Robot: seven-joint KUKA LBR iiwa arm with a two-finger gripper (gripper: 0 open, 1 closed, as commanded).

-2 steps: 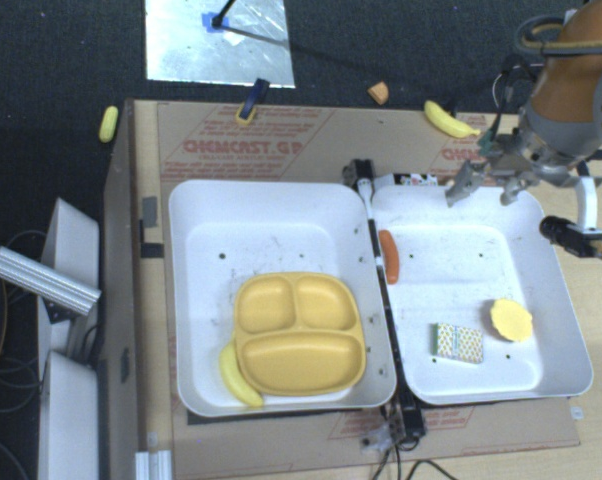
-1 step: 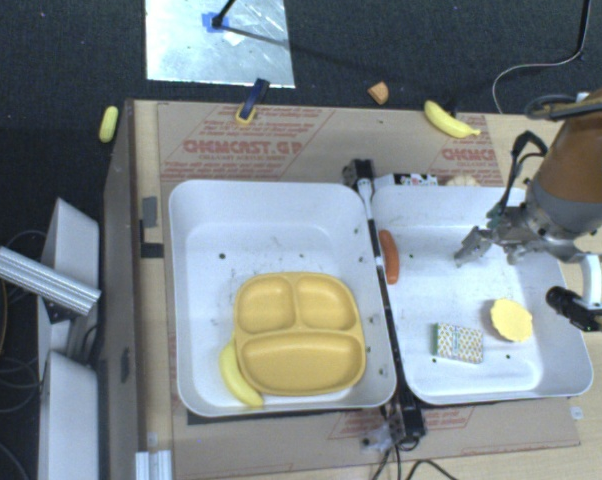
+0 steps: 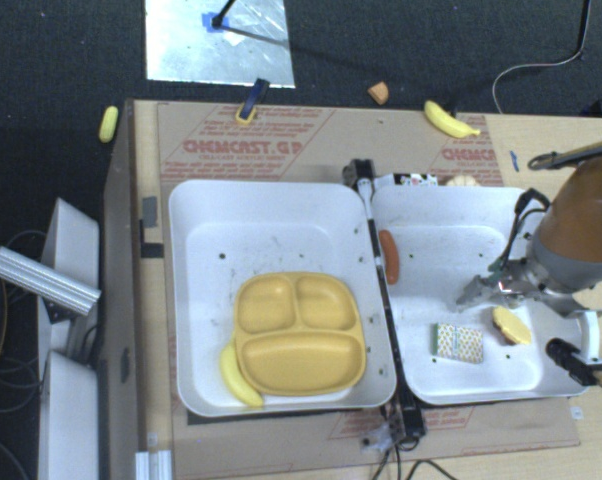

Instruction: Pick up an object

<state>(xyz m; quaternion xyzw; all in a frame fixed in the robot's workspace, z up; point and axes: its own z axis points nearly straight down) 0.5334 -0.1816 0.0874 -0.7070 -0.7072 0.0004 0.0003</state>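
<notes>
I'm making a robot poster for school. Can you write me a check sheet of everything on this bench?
Surface: two white bins side by side, left bin and right bin, on a cardboard-covered bench.
Job's things: in the right bin, a hot dog by the left wall, a patterned sponge, a yellow wedge. In the left bin, a yellow divided tray with a banana against its left edge.
Clutter: a banana and a blue-and-yellow clip on the cardboard.
Gripper: gripper low in the right bin beside the wedge; grip unclear.
Cables: one on the arm, one on the floor.
Surroundings: dark carpet, a shiny sheet.
</notes>
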